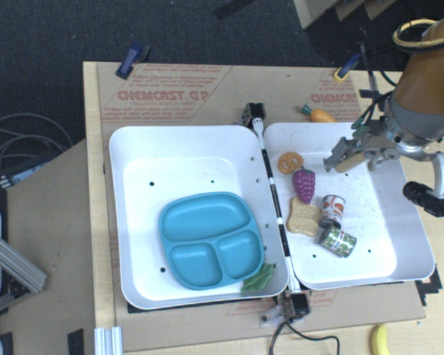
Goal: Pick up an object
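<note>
In the right bin (pixel 399 261) lie several small objects: a round tan cookie-like piece (pixel 289 162), a purple grape bunch (pixel 304 184), a tan bread slice (pixel 304 218), a red and white can (pixel 331 208) and a green can (pixel 337 240). My gripper (pixel 345 156) hangs over the upper part of that bin, to the right of the cookie piece and above the cans. Its fingers (pixel 336 156) point left and nothing shows between them.
The left bin (pixel 133 198) holds a blue divided tray (pixel 209 238) and a green leafy item (pixel 258 279) at its front right corner. A small orange carrot (pixel 320 114) lies on the board behind the right bin. A yellow item (pixel 379 339) sits at the bench front.
</note>
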`<state>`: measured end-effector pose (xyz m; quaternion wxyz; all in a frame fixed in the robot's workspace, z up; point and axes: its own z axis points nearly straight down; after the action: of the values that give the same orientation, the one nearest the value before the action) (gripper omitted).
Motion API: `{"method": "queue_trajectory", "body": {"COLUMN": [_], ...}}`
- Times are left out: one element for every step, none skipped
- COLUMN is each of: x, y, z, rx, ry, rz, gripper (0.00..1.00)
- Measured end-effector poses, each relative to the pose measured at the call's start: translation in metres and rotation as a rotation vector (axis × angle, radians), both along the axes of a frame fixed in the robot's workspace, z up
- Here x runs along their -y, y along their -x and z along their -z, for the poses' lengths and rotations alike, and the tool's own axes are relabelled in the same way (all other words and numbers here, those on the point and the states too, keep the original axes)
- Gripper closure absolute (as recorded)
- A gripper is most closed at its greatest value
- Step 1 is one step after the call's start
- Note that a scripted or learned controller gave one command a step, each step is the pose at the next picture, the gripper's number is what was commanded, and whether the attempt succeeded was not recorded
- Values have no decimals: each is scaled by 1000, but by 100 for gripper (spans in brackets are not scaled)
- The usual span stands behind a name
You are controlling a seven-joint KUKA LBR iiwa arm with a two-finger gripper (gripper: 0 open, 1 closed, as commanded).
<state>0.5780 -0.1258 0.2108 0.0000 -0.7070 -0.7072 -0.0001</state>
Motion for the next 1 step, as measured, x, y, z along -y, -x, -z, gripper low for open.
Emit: {"method": "queue_trajectory", "body": {"x": [-3], "y": [66], "z": [20], "rx": [-2], "ry": [0], "rz": [1], "gripper": [0]}}
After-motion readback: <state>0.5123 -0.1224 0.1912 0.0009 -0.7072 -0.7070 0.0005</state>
